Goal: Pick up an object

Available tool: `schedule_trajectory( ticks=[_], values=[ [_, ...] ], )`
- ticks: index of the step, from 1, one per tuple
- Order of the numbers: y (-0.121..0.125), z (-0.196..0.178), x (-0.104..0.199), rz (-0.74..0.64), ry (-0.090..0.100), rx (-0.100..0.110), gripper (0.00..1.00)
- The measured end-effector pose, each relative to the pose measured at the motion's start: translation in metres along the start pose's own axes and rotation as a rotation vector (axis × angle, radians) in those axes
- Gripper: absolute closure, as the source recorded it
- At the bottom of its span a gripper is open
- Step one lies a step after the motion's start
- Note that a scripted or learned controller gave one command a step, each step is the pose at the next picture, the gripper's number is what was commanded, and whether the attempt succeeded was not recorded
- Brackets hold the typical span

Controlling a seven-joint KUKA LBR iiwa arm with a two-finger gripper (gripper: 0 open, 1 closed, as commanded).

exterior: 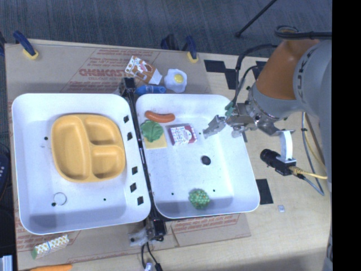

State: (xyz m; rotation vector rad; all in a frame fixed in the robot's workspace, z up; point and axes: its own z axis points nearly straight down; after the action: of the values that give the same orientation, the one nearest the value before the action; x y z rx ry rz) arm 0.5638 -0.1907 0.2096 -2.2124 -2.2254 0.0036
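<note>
While the arm reaches in from the right, the scene reads as follows, left to right:

Left bin [22, 151]: carries a yellow divided tray [87, 147]; well apart from the hand, on the far side of the centre divider.

Right bin [240, 168]: carries the likely targets.

Lettuce piece [151, 130]: lies at the bin's upper left, on a yellow slab, near the divider.

Sausage [160, 117]: long axis runs left-right, just above the lettuce piece.

Red packet [181, 134]: lies flat, just right of the lettuce piece; nearest item to the hand, to its left and slightly below in the view.

Green ball [198, 198]: sits near the bin's front wall, well apart from the hand.

Hand [213, 126]: hangs over the right bin's upper right area, fingertips pointing left toward the red packet; nothing is seen between them.

Finger state: cannot be told from this angle.

Key relation: judged from this view, the next move calls for a short travel leftward and downward to the red packet.
</note>
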Motion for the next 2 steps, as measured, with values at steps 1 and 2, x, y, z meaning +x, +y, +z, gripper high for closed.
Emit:
schedule_trajectory(
  ticks=[1, 2],
  values=[
    [0.051, 0.101, 0.033, -0.207, 0.001, 0.001, 0.00],
    [0.048, 0.112, 0.084, -0.258, -0.008, -0.014, 0.00]
  ],
)
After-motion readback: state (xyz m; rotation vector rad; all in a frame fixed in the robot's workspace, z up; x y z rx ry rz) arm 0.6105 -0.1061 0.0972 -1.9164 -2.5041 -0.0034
